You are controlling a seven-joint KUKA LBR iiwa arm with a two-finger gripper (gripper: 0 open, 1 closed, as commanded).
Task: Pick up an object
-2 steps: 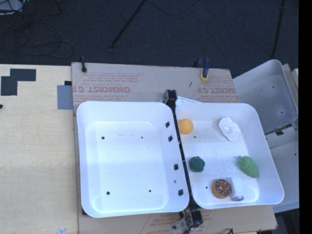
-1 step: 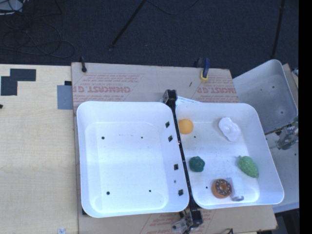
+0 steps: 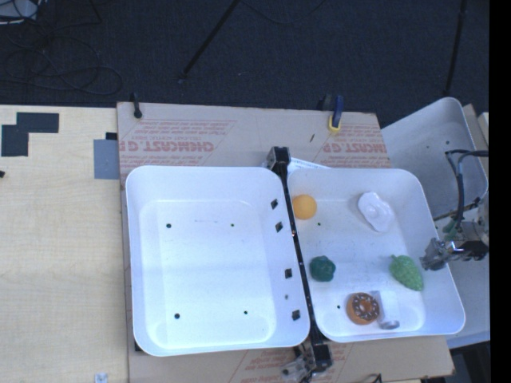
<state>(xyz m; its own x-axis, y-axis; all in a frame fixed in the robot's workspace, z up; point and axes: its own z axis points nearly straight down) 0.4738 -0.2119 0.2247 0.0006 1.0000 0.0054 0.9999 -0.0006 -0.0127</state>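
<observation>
The claw (image 3: 447, 250) sits just outside the right bin's (image 3: 435, 313) right wall. Nearest it inside lies the leafy toy (image 3: 407, 273); farther left lie doughnut (image 3: 363, 308), crumpled lump (image 3: 375, 211), round toy (image 3: 322, 269) and ball (image 3: 304, 207).

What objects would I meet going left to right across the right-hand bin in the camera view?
Orange ball → dark green object → chocolate donut → white lumpy object → light green leafy object, then the gripper at the right bin edge.
</observation>
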